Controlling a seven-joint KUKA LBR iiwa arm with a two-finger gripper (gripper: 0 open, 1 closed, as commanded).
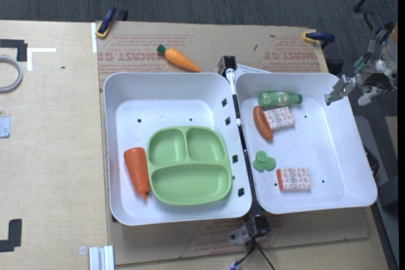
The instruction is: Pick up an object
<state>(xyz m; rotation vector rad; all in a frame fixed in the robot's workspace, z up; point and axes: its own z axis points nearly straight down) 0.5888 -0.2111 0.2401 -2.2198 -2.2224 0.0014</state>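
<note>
**Gripper waits at the right rim, nothing in it**

The gripper [352, 88] hangs at the far right edge of the right bin [342, 155], its two fingers spread apart with nothing between them.

The nearest candidate for a pick is the green bottle [279, 98], lying on its side at the far end of that bin. It looks like a small plastic toy: probably light and stiff, but round and smooth, so it may roll or slip. Closing across the middle of its body seems the safest hold.

Just on the near side of it, touching or nearly so, lie a red sausage [262, 122] and a small printed packet [280, 118]. Nearer still sit a green leafy piece [264, 162] and a second packet [294, 179], each well apart from the rest and so probably easier to reach.

The left bin [126, 98] holds a green divided plate [190, 165] with an orange carrot-like piece [137, 171] beside it. Another carrot [179, 58] lies on the cardboard beyond the bins.
</note>
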